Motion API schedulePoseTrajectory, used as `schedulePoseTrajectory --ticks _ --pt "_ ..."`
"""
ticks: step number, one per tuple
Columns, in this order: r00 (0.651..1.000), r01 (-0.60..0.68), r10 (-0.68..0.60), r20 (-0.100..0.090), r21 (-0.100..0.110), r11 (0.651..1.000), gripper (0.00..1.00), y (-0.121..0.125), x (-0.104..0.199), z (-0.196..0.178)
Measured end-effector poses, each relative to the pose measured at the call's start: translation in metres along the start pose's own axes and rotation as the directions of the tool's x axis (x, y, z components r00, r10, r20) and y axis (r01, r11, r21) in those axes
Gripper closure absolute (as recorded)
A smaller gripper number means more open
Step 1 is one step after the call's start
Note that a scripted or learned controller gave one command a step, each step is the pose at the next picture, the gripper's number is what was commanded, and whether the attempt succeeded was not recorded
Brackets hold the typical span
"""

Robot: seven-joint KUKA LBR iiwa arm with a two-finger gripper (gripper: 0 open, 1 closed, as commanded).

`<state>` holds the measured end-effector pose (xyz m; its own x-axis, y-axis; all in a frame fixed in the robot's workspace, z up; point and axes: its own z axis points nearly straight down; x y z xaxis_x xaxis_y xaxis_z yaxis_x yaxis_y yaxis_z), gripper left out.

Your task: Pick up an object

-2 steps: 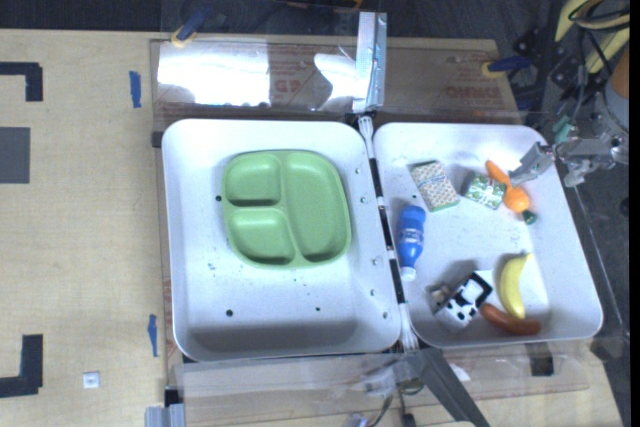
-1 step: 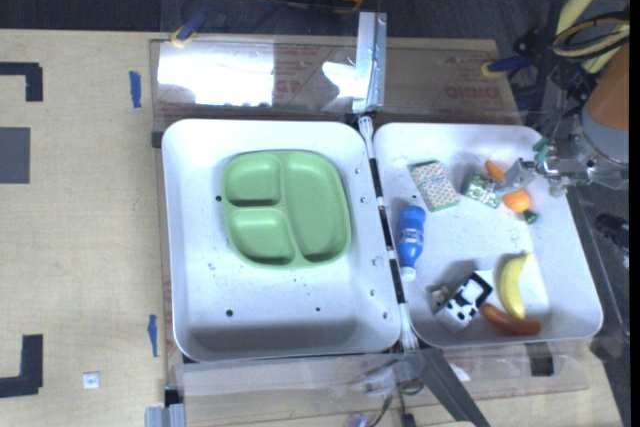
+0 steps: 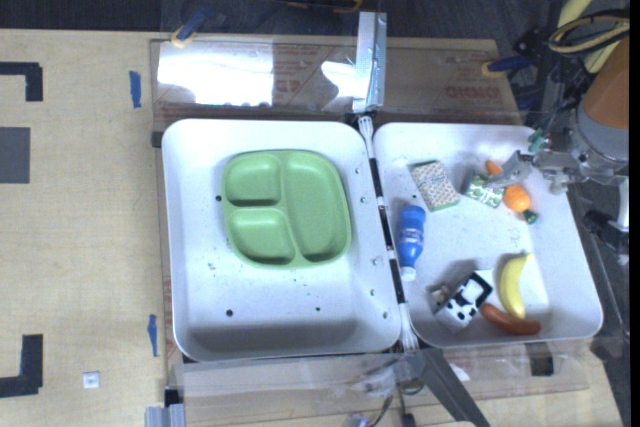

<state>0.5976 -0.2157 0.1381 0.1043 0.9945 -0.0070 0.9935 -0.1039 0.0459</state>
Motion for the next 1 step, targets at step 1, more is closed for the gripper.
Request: schedulePoseTrajectory --ticks 1 --pt "1.000 -0.026 0.026 0.000 -0.004 1.000 0.00 0.0011 0.0008 -0.0001"
